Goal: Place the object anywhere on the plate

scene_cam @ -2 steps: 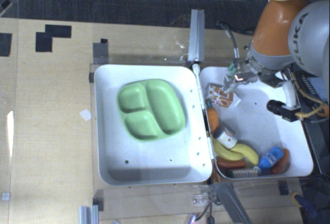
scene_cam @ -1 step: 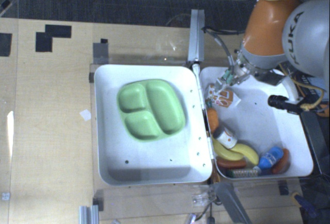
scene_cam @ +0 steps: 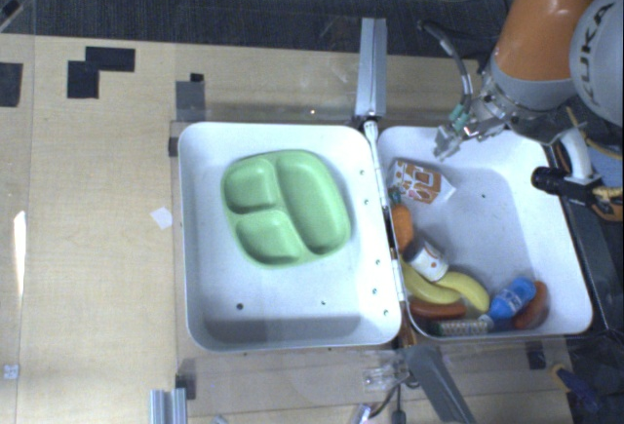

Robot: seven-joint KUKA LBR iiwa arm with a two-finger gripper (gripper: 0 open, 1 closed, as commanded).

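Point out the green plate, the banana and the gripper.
green plate (scene_cam: 287,208), camera view, ridge between its compartments.
banana (scene_cam: 448,291), camera view, middle of its yellow curve.
gripper (scene_cam: 451,139), camera view, between its fingertips.

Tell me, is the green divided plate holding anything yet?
No, nothing on it. The green plate in the left bin shows all three compartments bare; the banana and other items lie in the right bin.

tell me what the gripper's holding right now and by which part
Nothing is held. The gripper hangs over the right bin's upper edge with nothing between its fingers; the green plate in the left bin bears nothing.
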